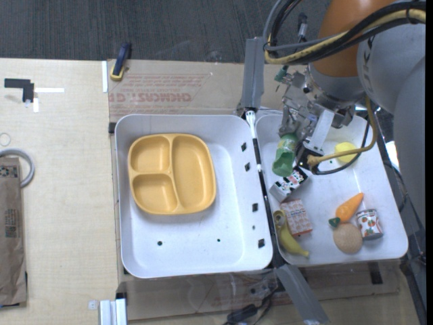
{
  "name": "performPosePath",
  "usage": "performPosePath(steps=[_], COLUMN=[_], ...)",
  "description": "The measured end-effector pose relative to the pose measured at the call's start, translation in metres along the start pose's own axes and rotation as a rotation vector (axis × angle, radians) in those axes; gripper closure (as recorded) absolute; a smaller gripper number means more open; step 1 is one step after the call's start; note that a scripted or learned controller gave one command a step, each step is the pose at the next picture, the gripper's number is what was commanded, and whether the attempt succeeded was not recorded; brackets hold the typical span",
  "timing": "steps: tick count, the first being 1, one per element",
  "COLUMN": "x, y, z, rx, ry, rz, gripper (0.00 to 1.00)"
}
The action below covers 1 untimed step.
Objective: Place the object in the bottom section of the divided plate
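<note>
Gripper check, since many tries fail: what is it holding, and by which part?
Cannot be told: the gripper sits over the green plastic bottle, its hold hidden.

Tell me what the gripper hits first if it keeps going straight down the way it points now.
Probably the green bottle: the gripper hangs right over it in the right bin, pointing down. Depth is unclear from this slanted view.

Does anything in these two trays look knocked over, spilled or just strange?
Nothing looks spilled or broken. The yellow divided plate sits flat in the left bin. In the right bin, the green bottle, carton, banana and carrot lie jumbled at odd angles, beneath the gripper.
</note>
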<state>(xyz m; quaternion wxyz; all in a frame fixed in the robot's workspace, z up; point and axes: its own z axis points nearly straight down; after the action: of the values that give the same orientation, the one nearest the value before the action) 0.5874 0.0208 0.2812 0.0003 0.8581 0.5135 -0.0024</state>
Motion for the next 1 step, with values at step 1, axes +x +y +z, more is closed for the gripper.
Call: performPosePath(steps=[1], x=[-0.0136], y=[0.0237], z=[0.0686], rx=[0.002], ry=[-0.001], rz=[0.071], gripper=[1.0])
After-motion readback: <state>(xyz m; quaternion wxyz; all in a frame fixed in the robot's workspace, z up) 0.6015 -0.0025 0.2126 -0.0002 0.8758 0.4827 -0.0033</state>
